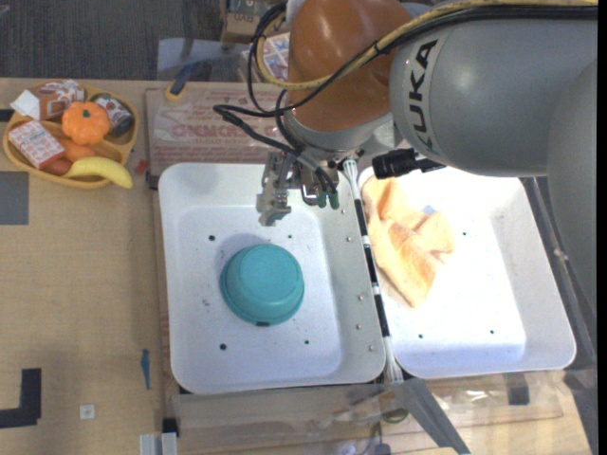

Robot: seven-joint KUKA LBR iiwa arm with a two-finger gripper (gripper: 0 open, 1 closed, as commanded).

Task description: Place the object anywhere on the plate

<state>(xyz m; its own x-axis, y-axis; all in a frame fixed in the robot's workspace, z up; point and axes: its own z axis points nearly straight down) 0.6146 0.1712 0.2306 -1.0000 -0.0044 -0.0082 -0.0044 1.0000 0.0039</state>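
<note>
A teal round plate (pixel 263 282) lies in the left bin (pixel 190 349), near its middle. A crumpled orange-yellow cloth (pixel 408 240) rests in the right bin (pixel 493 339), against its left wall. My gripper (pixel 300 195) hangs over the back part of the left bin, a little behind and to the right of the plate. Its fingers (pixel 274 200) stand apart and I see nothing between them. The cloth is to the gripper's right, across the wall between the bins.
A yellow bowl (pixel 19 154) with a banana, an orange fruit and small packets sits on the bench at the far left. A printed cardboard sheet (pixel 209 126) lies behind the left bin. The big grey arm (pixel 493 74) covers the back of the right bin.
</note>
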